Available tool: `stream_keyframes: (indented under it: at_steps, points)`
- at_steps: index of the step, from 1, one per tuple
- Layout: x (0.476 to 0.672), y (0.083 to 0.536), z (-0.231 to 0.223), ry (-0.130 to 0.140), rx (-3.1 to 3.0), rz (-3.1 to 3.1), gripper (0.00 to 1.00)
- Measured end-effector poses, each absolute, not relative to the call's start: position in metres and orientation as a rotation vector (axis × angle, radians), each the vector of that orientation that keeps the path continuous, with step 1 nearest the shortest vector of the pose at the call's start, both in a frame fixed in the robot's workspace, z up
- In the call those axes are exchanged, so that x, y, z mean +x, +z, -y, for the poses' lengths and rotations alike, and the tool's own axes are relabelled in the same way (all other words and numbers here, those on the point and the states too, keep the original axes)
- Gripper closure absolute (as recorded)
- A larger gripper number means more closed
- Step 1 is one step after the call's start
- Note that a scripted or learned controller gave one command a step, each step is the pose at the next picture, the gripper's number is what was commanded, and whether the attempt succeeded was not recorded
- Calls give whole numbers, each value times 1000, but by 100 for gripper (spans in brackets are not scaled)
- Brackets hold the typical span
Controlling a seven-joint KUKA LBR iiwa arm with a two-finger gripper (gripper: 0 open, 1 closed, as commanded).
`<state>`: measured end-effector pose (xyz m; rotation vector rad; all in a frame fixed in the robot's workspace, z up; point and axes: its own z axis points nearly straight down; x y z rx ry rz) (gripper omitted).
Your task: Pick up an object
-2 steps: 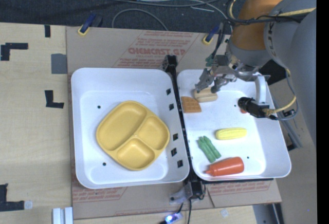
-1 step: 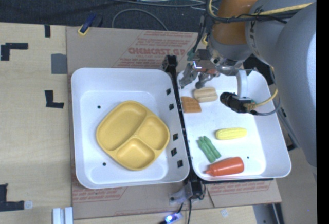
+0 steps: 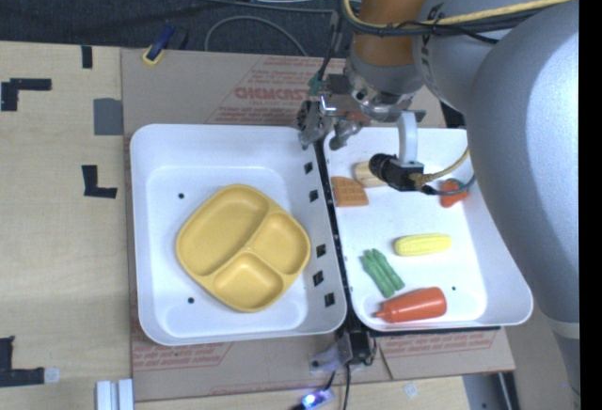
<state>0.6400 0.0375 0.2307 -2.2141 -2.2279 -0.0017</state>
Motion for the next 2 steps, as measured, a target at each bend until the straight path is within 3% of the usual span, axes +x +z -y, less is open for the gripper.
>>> stream_keyframes:
  at_steps: [1,2]
  points:
    - [646,236,-93,-1,-2214,2227,100]
    - [646,236,-89,3,-2218,2224,0]
